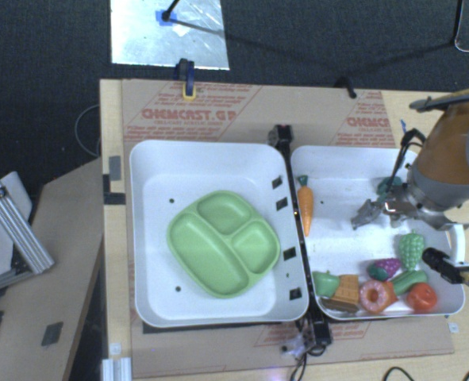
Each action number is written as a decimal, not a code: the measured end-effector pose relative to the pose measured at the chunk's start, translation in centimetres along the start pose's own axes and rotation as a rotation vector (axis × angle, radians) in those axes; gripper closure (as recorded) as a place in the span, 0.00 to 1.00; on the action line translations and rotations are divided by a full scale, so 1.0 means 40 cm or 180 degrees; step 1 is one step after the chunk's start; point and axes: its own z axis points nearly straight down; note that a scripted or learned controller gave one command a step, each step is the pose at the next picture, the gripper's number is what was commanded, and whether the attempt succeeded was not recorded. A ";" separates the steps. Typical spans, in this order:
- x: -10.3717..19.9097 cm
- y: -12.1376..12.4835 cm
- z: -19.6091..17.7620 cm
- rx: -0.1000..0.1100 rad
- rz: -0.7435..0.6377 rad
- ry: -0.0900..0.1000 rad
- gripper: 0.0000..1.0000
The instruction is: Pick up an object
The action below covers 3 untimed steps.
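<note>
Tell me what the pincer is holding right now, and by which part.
Nothing is visibly held. The pincer hangs over bare floor of the right bin, apart from the carrot and the toy food heaped at the bin's near edge.

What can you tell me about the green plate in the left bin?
The green plate is a pale green, rounded, plastic-looking tray divided by raised ridges into three compartments, one long and two smaller. It lies flat, turned at an angle, near the middle of the left bin. Nothing rests in its compartments, and nothing else touches it.
</note>
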 end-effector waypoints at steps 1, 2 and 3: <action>0.001 0.002 0.060 -0.0009 0.0000 -0.0004 0.00; 0.000 0.004 0.031 -0.0022 0.0001 -0.0008 1.00; 0.004 0.016 -0.079 -0.0027 -0.0009 -0.0010 1.00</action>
